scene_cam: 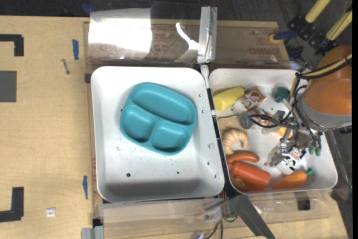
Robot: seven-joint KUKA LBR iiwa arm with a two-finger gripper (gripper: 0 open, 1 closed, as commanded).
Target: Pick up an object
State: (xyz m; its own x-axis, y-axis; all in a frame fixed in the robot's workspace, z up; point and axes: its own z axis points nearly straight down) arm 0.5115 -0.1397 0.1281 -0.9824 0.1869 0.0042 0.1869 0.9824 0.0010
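Two white bins: left bin (106, 137) holds one teal divided plate (158, 117); right bin (330, 173) holds several toy foods. Gripper (291, 155) low there, finger state indeterminate. Tan bench (39, 131).

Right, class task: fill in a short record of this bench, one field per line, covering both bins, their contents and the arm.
left bin: holds a teal divided plate
right bin: toy food, including a yellow piece, croissant, red pepper, carrot
arm: reaches over the right bin
gripper: low among the toys, grasp unclear
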